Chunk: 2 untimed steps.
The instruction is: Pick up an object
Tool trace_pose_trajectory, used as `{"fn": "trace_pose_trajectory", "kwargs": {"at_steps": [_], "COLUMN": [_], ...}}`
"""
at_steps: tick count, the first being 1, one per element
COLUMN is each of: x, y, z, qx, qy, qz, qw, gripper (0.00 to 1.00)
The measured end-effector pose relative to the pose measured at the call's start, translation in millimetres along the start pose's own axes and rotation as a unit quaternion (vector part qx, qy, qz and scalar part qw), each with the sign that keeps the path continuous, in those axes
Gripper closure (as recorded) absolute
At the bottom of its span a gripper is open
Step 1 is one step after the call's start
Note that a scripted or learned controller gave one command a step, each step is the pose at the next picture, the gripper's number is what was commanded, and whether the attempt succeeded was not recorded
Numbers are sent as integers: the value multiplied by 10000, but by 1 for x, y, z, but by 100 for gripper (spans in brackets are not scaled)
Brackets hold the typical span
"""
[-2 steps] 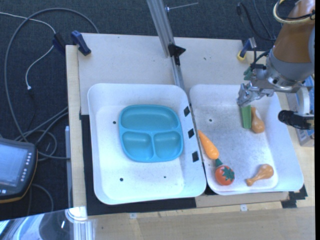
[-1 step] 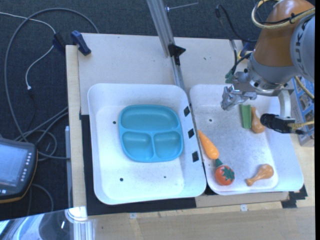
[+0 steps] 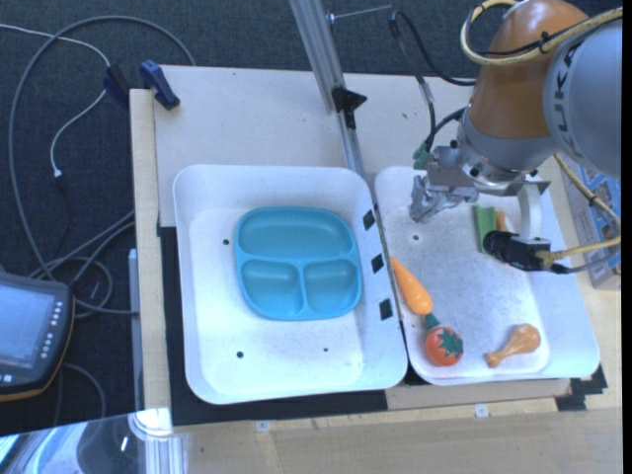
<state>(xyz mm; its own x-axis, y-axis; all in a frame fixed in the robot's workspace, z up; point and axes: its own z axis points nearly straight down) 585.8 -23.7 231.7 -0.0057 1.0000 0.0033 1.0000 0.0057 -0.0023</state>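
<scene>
My gripper (image 3: 425, 203) hangs over the far left part of the right bin (image 3: 553, 358), fingers pointing down, with nothing seen between them. A green block (image 3: 485, 226) lies just to its right, partly behind the wrist hardware. An orange carrot (image 3: 412, 286) lies along the bin's left side, below the gripper. A red tomato (image 3: 444, 346) sits near the front edge. A tan chicken drumstick (image 3: 514, 344) lies at the front right.
The left bin (image 3: 202, 265) holds a blue divided plate (image 3: 296, 262). A metal pole (image 3: 321, 47) slants down from the top to the gap between the bins. Cables trail on the floor at left.
</scene>
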Motion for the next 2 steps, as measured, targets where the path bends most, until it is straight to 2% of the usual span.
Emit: {"fn": "trace_pose_trajectory", "kwargs": {"at_steps": [1, 2], "x": [55, 106], "y": [-11, -37], "z": [1, -10], "qx": [5, 6], "qy": [1, 4], "qz": [-7, -9], "qw": [10000, 10000], "gripper": [100, 100]}}
